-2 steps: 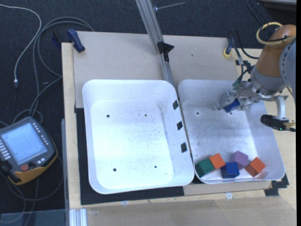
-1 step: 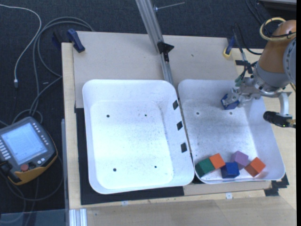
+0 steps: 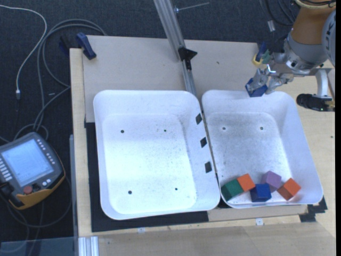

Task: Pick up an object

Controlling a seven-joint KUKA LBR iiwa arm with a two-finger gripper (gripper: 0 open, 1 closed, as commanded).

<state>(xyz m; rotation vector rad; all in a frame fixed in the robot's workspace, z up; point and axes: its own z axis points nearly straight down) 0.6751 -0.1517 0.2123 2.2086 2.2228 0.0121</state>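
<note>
At the far rim of the right bin (image 3: pixel 301 122), our hand (image 3: pixel 261 83) hangs above the surface (image 3: pixel 133 63) with a small blue object (image 3: pixel 256 88) at its tip. It looks pinched between the fingers, closed narrowly on it, though the block is small and we say this with some caution. At the near wall of that same bin lie five blocks in a loose cluster: a green block (image 3: pixel 231 189), an orange block (image 3: pixel 245 182), a blue block (image 3: pixel 260 192), a purple block (image 3: pixel 273 179) and a second orange block (image 3: pixel 290 188). The left bin (image 3: pixel 106 111) lies just beside the right bin. We judge the pick largely made: an object is lifted off the bin floor. What remains is to keep it secure.
</note>
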